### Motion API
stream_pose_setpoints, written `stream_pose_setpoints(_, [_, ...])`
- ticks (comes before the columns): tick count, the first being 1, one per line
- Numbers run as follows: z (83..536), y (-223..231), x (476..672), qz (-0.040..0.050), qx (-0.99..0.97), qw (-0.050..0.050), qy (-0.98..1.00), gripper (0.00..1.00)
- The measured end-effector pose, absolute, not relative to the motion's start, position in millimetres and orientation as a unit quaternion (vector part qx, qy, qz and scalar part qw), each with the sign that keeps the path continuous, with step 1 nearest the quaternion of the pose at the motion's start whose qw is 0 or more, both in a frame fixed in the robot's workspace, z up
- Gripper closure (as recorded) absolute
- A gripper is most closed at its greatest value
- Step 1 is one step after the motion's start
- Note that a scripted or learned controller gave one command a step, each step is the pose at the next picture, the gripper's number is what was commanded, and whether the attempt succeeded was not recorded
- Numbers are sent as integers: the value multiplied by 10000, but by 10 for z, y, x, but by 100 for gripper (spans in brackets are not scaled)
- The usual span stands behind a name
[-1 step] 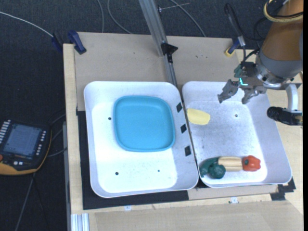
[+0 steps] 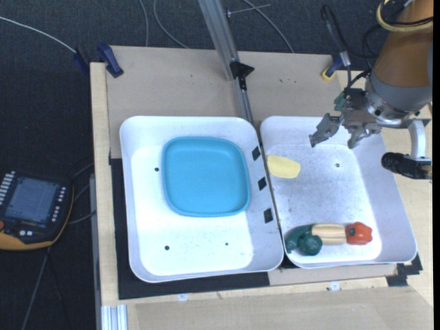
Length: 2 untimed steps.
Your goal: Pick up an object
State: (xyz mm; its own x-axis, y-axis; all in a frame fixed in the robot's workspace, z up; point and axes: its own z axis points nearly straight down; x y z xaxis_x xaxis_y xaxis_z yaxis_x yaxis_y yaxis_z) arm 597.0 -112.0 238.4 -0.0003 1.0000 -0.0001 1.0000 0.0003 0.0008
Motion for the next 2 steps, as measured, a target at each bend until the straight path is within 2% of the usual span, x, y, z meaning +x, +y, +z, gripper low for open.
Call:
stream_pose_setpoints(1, [1761, -1137, 5989, -15, 7071, -18, 7071, 0])
stream_pose_setpoints(2, [1337, -1122, 6007, -10, 7070, -13, 7072, 0])
